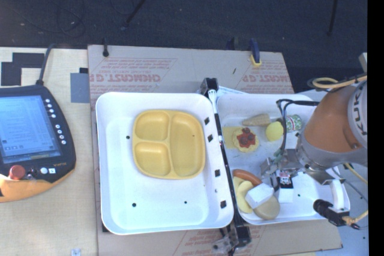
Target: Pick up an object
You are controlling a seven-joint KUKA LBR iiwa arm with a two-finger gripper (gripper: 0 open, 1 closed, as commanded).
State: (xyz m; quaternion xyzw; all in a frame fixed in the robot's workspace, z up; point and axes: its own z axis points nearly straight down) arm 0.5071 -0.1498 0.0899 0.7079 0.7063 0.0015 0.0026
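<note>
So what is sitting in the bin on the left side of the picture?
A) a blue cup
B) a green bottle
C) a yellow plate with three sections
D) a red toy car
C: a yellow plate split into three sections lies by itself in the left bin, while the small food toys are in the right bin, where the gripper is.

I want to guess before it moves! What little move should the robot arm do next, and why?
Probably a short drop straight down. The gripper hangs low in the right bin, just above the crowded food toys: a white block and a red sausage lie right beside it. Nothing shows in its grip yet, so lowering onto the nearest piece seems the likeliest step.
</note>
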